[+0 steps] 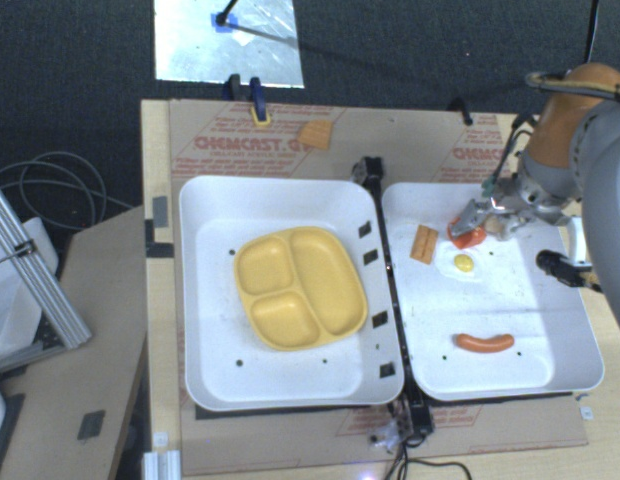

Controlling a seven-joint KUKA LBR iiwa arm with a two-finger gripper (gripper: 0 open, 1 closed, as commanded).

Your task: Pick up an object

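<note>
The right bin (pixel 550 358) holds a red item (pixel 466 234), a fried egg toy (pixel 463 264), a small orange cracker-like piece (pixel 423 244) and a sausage (pixel 484 343). My gripper (pixel 480 218) reaches in from the right and hangs low over the bin's back part, right at the red item. Its metal tips sit on top of the red item, which partly shows below them. Whether the item is between the tips is not visible.
The left bin (pixel 205 268) holds a yellow three-compartment plate (pixel 300 288). A black divider strip (pixel 380 268) runs between the bins. A tan piece (pixel 315 134) and a blue clamp (pixel 255 93) lie on the cardboard behind the bins.
</note>
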